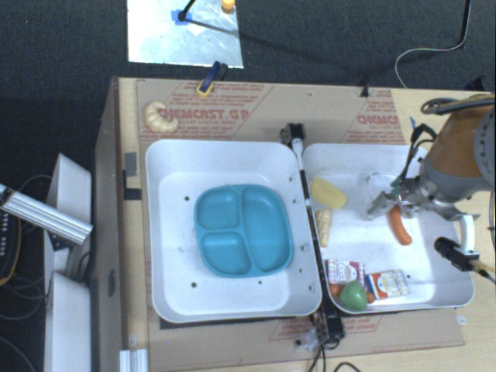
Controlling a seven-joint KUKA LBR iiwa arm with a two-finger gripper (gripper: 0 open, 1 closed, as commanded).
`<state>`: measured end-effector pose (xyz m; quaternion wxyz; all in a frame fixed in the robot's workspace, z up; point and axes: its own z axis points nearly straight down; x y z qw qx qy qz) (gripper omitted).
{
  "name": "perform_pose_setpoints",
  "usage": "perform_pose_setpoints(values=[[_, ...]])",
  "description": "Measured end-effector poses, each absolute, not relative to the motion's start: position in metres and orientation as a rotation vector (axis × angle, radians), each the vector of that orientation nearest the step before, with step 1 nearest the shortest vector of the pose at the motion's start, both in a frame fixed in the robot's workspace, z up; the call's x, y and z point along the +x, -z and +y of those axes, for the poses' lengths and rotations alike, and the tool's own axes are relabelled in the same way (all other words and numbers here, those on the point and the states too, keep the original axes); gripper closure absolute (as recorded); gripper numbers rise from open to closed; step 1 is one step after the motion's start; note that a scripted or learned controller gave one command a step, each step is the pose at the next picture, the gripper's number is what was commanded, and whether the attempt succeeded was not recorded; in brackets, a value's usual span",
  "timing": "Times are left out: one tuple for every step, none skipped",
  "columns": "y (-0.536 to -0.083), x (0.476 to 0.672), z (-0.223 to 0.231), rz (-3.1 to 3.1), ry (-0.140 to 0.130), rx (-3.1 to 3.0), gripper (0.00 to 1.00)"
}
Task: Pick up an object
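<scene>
Now | tool (394,202) grip state unclear | orange sausage (400,225) beside it, long axis diagonal

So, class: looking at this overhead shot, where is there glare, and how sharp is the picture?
In the camera view, the shiny silver sheet on the dark floor glares brightly; the two shallow white bins are evenly lit with only faint shadows; the blue divided plastic plate looks soft-edged, and print on the small cartons is too blurred to read.

Dark carpet (62,68) surrounds the cardboard-topped bench (256,103). A shiny metal sheet (182,25) lies far left; a thin cable (457,29) trails far right.
</scene>
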<state>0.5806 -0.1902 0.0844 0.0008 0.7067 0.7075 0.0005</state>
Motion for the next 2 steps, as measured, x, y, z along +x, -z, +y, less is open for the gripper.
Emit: perform_pose_setpoints(values=[[-0.095, 0.581, -0.191, 2.221, -0.004, 2.217, 1.0], [-0.085, 0.616, -0.104, 2.226, -0.004, 2.216, 1.0]])
